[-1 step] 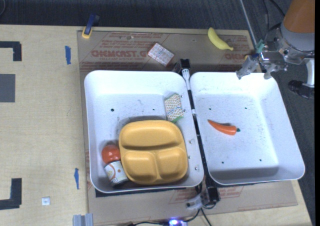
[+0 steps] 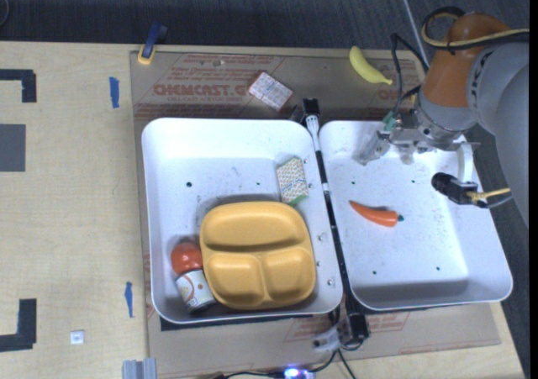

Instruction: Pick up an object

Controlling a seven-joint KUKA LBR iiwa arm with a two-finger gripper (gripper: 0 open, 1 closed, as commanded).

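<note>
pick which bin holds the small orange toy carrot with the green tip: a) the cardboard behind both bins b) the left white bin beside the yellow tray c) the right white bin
c, the small orange toy carrot with the green tip lies alone on the floor of the right white bin, below the gripper.

A small orange carrot (image 2: 374, 214) with a green stem end lies flat on the floor of the right bin (image 2: 437, 281), near its left-centre, its thin tip pointing left and slightly up, stem to the right. In the left bin (image 2: 168, 167), a yellow divided tray (image 2: 256, 253) lies flat at the near side. Touching its left edge are a red tomato (image 2: 186, 257) and a small white can (image 2: 193, 288). A patterned packet (image 2: 292, 179) leans just beyond the tray's far right corner.
</note>
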